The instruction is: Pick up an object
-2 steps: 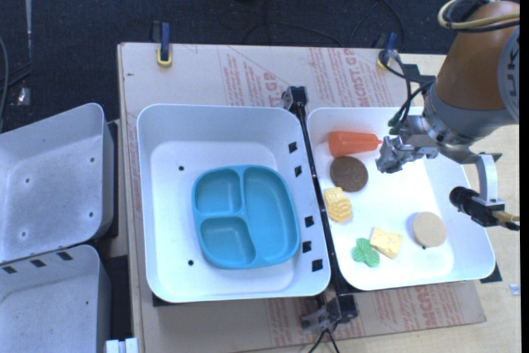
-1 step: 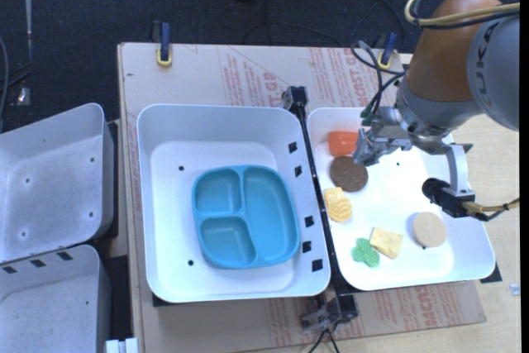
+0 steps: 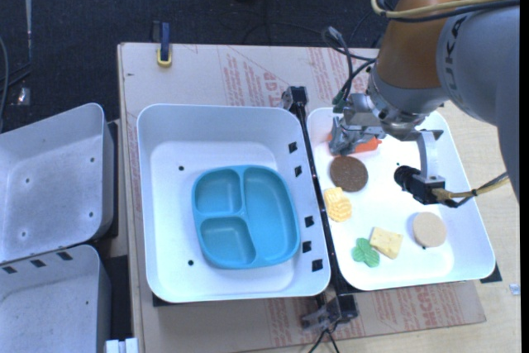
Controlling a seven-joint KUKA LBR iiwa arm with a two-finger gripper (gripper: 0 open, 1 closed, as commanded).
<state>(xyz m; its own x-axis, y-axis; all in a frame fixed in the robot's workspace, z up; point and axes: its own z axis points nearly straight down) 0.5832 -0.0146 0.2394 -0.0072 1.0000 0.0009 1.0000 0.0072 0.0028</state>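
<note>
My gripper (image 3: 347,136) is low over the far left corner of the right bin (image 3: 463,178), under the grey arm with its orange band. An orange-red piece (image 3: 366,145) lies right beside it, partly hidden by the gripper. Just in front lies a brown round patty (image 3: 350,174). Nearer the camera are a yellow ridged piece (image 3: 337,204), a green leafy piece (image 3: 364,252), a yellow cheese wedge (image 3: 386,241) and a tan round disc (image 3: 428,230).
The left bin (image 3: 165,136) holds a blue divided tray (image 3: 244,215). A black part with a cable (image 3: 417,183) hangs over the right bin's middle. A black divider (image 3: 310,178) runs between the bins.
</note>
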